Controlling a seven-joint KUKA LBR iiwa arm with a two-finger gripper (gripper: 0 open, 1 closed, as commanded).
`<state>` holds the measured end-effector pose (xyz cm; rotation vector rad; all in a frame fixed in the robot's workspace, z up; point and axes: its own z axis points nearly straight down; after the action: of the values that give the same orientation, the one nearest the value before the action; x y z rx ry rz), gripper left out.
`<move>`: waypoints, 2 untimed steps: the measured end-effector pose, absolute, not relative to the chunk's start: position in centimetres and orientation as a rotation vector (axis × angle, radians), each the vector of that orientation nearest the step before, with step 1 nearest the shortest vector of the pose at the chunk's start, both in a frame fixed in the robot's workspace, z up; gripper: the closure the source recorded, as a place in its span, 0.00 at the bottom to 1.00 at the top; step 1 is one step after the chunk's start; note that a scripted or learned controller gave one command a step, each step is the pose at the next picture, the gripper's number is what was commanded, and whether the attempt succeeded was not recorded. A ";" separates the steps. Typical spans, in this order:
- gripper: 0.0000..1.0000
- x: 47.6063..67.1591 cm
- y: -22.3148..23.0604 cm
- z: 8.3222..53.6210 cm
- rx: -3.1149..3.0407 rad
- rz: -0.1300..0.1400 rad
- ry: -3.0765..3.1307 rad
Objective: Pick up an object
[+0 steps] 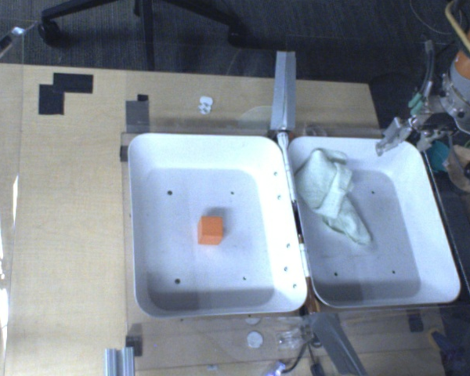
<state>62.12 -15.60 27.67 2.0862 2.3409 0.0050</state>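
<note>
- Pincer (393, 138) hangs over the right bin's (446, 241) far right corner; cannot tell its state
- Orange cube (211, 230) in left bin (141, 233)
- Crumpled white cloth (333, 194) in right bin

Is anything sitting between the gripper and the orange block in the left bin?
Yes. The crumpled white cloth in the right bin and the divider rims lie between the gripper and the orange block.

Orange cube (211, 230) mid left bin, crumpled white cloth (334, 195) right bin
</note>
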 end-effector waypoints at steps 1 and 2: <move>0.00 64.8 -15.9 10.0 1.994 0.011 2.412; 1.00 65.1 -15.8 11.2 1.988 0.018 2.411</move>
<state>65.07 -15.78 11.24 1.9877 2.4111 0.0179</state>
